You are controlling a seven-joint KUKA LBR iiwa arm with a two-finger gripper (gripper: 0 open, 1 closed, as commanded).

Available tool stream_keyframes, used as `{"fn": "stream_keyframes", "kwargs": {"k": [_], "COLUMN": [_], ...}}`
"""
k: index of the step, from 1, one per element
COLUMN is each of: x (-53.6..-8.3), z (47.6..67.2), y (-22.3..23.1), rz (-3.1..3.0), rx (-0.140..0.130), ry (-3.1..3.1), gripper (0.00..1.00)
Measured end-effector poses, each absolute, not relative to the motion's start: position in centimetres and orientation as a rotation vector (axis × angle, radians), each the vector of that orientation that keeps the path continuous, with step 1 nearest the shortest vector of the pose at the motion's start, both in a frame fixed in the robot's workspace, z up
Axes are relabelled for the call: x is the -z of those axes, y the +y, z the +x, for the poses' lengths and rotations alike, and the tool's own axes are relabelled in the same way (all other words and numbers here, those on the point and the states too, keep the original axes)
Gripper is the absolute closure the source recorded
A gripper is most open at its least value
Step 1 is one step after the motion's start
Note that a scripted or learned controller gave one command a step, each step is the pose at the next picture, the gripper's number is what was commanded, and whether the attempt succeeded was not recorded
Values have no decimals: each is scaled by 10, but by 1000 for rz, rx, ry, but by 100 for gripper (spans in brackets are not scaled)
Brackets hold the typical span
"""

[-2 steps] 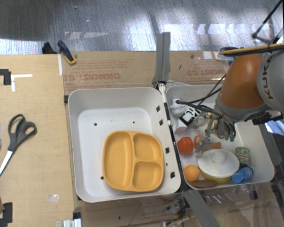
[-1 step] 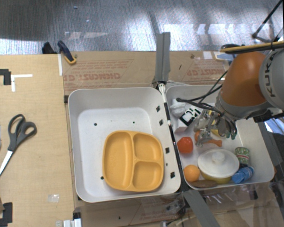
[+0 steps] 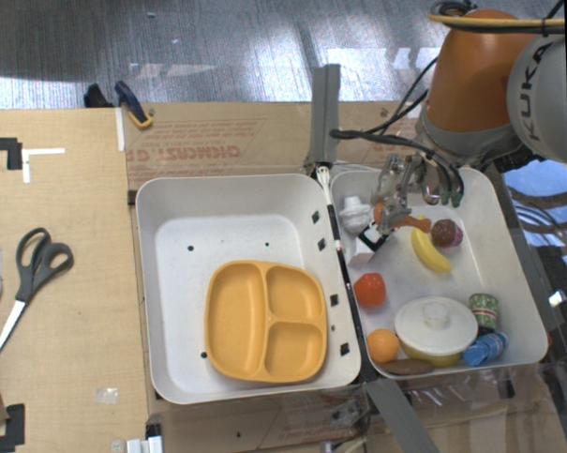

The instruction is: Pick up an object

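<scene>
My gripper (image 3: pixel 393 207) hangs low over the back of the right bin (image 3: pixel 506 258), under the orange-banded wrist (image 3: pixel 474 67). Just below it lie a small orange piece (image 3: pixel 413 222) and a black-and-white item (image 3: pixel 371 236). A white object (image 3: pixel 354 208) sits to its left. To its right are a yellow banana (image 3: pixel 430 250) and a dark purple ball (image 3: pixel 445 233). Nearer the front lie a red tomato (image 3: pixel 369 289), an orange (image 3: pixel 383 345), a white lidded bowl (image 3: pixel 435 327), a green can (image 3: pixel 484 309) and a blue object (image 3: pixel 483 349).
The left bin (image 3: pixel 173 273) holds a yellow divided plate (image 3: pixel 266 321). Scissors (image 3: pixel 27 270) lie on the wooden bench at far left. A grey post (image 3: pixel 324 116) stands behind the wall between the bins. Cables hang beside the wrist.
</scene>
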State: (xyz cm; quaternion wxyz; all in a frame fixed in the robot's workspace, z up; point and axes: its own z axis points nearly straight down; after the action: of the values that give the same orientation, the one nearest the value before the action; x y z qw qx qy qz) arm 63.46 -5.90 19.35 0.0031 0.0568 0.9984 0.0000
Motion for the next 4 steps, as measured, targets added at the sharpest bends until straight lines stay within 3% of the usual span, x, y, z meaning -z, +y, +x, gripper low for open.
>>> {"fn": "stream_keyframes", "kwargs": {"k": [1,2,3,4], "x": [-266,-227,-275,-284], "z": [640,577,479,544], "y": [-23,-49,-49,-2], "rz": [267,516,643,686], "rx": [1,1,1,0], "ry": [3125,3098,3073,3064], "gripper": [100,100,100,100]}}
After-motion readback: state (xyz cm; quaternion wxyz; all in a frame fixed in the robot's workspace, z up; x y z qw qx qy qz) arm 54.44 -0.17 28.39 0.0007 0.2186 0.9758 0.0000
